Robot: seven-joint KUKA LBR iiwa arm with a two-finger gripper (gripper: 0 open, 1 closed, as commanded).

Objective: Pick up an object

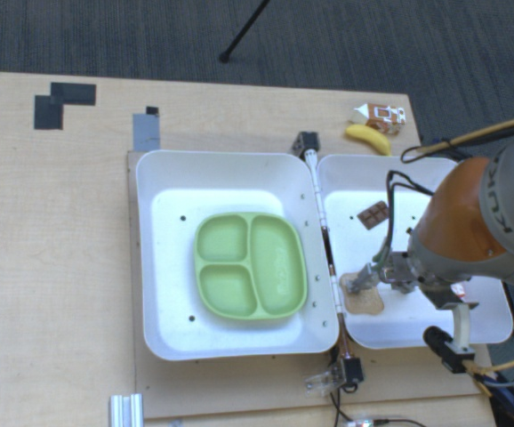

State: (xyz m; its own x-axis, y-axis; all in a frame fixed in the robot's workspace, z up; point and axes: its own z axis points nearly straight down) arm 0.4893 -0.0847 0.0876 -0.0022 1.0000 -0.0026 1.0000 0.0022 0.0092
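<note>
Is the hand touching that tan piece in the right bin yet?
Cannot tell. In the camera view the hand overlaps the tan piece near the right bin's left wall, but the slanted look-down shows no plain contact or gap.
</note>
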